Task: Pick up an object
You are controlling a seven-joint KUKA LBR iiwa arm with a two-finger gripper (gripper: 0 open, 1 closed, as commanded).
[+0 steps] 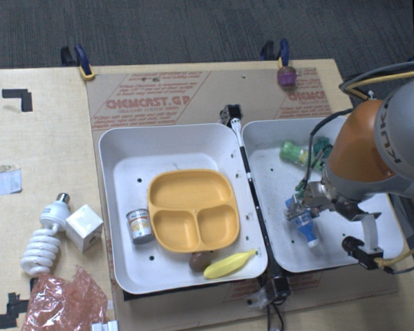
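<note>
Two bins are set side by side on the tabletop (40, 142). In the left bin (116, 149) a divided tray (193, 210) is placed at the centre, with a small can (139, 226) just beside its left edge. A banana (229, 264) and a rounded item (198, 261) (touching each other) are found along the bin's near wall. In the right bin (261, 141) a bottle (293, 152) lies toward the far wall, and a tube (304, 227) near the middle, under the arm (365, 149). Left of the bins, a bulb (45, 239) and a small box (85, 226) are laid together on the tabletop, with a crumpled bag (59, 314) at its near edge.
</note>
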